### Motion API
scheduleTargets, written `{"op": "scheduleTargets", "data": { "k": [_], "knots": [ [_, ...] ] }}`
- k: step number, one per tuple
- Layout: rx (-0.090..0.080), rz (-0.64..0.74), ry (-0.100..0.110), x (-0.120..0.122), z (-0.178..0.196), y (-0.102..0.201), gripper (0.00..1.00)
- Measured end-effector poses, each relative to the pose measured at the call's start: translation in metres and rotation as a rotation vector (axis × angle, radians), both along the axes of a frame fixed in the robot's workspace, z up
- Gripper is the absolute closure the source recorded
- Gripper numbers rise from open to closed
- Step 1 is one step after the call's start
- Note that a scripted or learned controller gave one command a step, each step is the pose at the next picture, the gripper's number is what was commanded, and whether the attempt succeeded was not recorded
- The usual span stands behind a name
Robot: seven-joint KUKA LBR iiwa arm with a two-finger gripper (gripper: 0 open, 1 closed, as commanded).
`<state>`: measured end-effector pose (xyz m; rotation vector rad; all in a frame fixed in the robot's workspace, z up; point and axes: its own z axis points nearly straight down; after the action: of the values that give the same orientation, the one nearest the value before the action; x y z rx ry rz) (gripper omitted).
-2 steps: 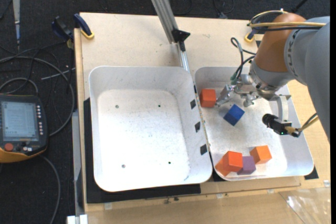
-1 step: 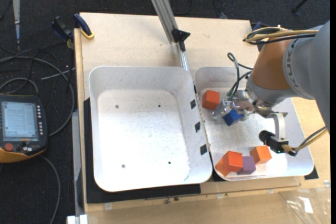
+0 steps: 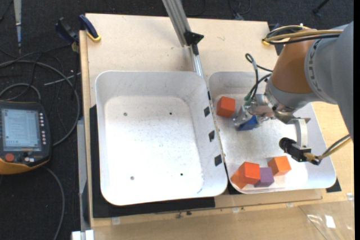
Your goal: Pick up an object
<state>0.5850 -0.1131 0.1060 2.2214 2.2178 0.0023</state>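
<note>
In the right bin point(image 3: 315, 137) my gripper point(image 3: 246, 116) is down low near the bin's left side. A small blue object point(image 3: 249, 123) lies right at its tip, partly hidden by the gripper body; whether it is held I cannot tell. An orange cube point(image 3: 226, 106) rests just left of the gripper, a short gap away. At the bin's front sit a larger orange block point(image 3: 246, 174), a purple cube point(image 3: 265, 176) touching it, and another orange cube point(image 3: 279, 165).
The left bin point(image 3: 107, 121) adjoins the right one along a shared rim. A slanted metal pole point(image 3: 171, 0) stands behind the bins. The arm's grey and orange wrist point(image 3: 298, 73) hangs over the right bin's back right; a black cable clip point(image 3: 295, 149) dangles near the front cubes.
</note>
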Motion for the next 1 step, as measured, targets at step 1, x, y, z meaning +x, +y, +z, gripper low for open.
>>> {"op": "scheduleTargets", "data": {
  "k": [1],
  "knots": [
    [0.004,0.012,-0.005,0.0036,0.0938,0.0885,1.00]
  ]
}}
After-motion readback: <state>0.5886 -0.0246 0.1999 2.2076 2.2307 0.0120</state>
